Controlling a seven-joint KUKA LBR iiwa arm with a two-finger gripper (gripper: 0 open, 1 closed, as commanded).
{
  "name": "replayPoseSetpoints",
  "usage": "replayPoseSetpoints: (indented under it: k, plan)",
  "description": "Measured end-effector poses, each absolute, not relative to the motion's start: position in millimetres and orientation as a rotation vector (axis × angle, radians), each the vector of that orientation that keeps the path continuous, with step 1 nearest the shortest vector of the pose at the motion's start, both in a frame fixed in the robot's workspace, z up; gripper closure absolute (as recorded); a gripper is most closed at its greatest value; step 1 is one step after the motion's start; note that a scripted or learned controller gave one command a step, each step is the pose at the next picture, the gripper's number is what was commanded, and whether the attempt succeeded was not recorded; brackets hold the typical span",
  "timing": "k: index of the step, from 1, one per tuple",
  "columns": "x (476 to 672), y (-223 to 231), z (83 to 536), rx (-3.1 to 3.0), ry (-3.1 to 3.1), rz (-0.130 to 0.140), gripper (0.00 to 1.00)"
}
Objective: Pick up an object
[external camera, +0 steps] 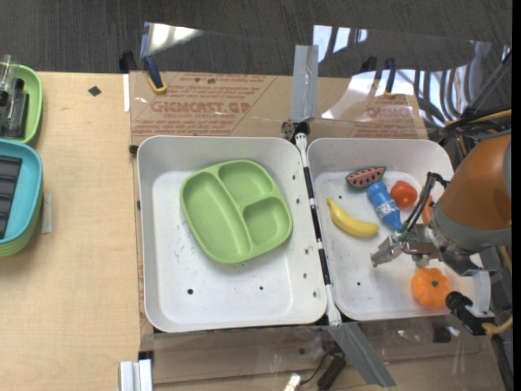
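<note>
**Ana:** White are the two bins, and they sit side by side. The left bin (163, 218) is far to the left of the gripper (389, 251). The right bin (358, 296) is under the gripper.

**Ben:** What is the next biggest thing?

**Ana:** The grey arm with the orange band (480, 194). It comes in from the right, just behind the gripper. After that comes the green plate (236, 210). It has three parts and lies in the left bin, well off to the gripper's left.

**Ben:** And the small things?

**Ana:** The yellow banana (352, 220) lies near the gripper, up and to its left. The blue bottle (383, 204) lies just above the gripper, and its low end is close to the fingers. The little orange pumpkin (429, 287) sits near the gripper, down and to its right. The watermelon slice (365, 177) is farther up, past the bottle. The red tomato (404, 192) is up and a bit to the right, just beside the bottle.

**Ben:** Is the gripper holding anything?

**Ana:** No. Its fingers are spread apart over bare bin floor, and nothing is between them.
</note>
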State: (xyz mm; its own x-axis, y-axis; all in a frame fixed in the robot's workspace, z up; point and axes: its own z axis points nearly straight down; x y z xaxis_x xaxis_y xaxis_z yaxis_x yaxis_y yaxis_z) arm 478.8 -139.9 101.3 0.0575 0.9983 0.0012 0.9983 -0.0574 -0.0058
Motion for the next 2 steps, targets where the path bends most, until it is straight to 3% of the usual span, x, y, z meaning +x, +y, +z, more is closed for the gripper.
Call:
replayPoseSetpoints:
  k: [1,2]
  plan:
    - [495.4,-96,87,-1.719,-2.62,0.005,0.0]
    - [510.6,-25,188,-1.474,-2.769,0.005,0.0]
